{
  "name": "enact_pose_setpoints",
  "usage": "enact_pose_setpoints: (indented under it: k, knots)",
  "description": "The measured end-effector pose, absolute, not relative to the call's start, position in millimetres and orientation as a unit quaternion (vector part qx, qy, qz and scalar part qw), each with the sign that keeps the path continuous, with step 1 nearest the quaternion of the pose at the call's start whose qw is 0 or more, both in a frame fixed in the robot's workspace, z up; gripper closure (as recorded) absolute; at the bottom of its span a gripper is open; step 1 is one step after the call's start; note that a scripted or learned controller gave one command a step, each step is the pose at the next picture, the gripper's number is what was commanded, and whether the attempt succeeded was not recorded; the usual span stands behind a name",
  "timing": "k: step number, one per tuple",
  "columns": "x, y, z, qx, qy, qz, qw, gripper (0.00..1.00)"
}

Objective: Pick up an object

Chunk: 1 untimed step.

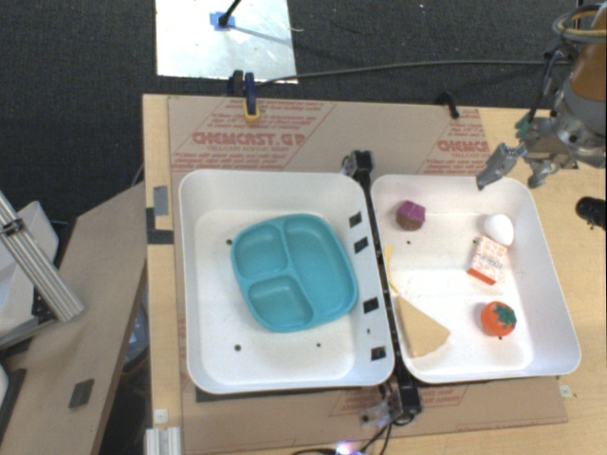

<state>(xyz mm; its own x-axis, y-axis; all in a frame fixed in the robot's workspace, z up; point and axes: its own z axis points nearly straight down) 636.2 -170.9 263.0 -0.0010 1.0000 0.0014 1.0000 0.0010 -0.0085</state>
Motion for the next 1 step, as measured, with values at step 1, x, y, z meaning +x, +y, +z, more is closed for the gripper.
enact_pose_setpoints:
  k: [1]
  knots:
    - [638.2,-170.5,269.6,-0.706,-0.708,-0.0005,-0.001,0.00]
